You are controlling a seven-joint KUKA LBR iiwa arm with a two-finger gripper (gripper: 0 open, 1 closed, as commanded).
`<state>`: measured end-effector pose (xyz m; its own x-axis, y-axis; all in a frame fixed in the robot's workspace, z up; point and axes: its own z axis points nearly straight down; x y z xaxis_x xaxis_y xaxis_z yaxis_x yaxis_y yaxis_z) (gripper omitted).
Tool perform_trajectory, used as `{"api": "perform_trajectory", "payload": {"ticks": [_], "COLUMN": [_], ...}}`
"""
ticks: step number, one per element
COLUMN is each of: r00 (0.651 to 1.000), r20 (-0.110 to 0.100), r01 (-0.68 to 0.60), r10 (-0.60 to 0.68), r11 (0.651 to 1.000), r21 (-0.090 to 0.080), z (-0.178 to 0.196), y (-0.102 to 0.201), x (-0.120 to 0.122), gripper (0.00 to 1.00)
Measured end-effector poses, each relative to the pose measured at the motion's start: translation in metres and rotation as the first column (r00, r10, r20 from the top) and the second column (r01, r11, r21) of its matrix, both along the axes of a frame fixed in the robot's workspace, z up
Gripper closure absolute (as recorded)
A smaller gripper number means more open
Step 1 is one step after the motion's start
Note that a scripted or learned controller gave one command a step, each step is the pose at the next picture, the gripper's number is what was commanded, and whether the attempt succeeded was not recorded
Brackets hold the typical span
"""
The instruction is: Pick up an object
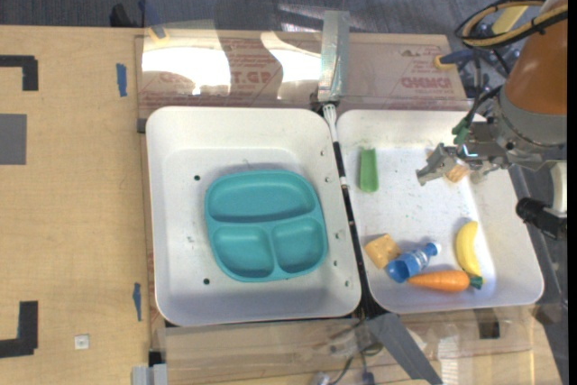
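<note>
My gripper [439,167] hovers over the upper right part of the right bin [397,144], reaching in from the right. A small orange and white thing [456,175] shows right beside its tip; I cannot tell whether it is held. A green stick [368,169] lies to the gripper's left near the bin's left wall. Along the bin's front lie a yellow block [380,248], a blue bottle [412,262], a carrot [440,281] and a banana [466,248].
The left bin [171,194] holds a teal divided plate [265,224]. A clear plastic sheet and a metal bracket [332,59] stand behind the bins. Yellow and black cables [505,18] loop at the top right above the arm.
</note>
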<state>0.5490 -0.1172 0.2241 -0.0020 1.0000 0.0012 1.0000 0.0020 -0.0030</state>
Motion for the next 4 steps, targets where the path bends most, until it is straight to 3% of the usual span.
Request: {"api": "perform_trajectory", "payload": {"ticks": [1,2,3,4], "r00": [1.0,0.996,0.997,0.994], "r20": [-0.007,0.01,0.009,0.004], "r01": [0.024,-0.083,0.076,0.111], "r10": [-0.024,0.084,-0.076,-0.111], "r11": [1.0,0.997,0.997,0.994], "r21": [0.0,-0.001,-0.001,0.0], "z": [-0.08,-0.137,-0.137,-0.135], "y": [0.009,0.005,-0.019,0.017], "x": [0.042,-0.014,0.032,0.104], "gripper": [0.0,0.0,0.0,0.0]}}
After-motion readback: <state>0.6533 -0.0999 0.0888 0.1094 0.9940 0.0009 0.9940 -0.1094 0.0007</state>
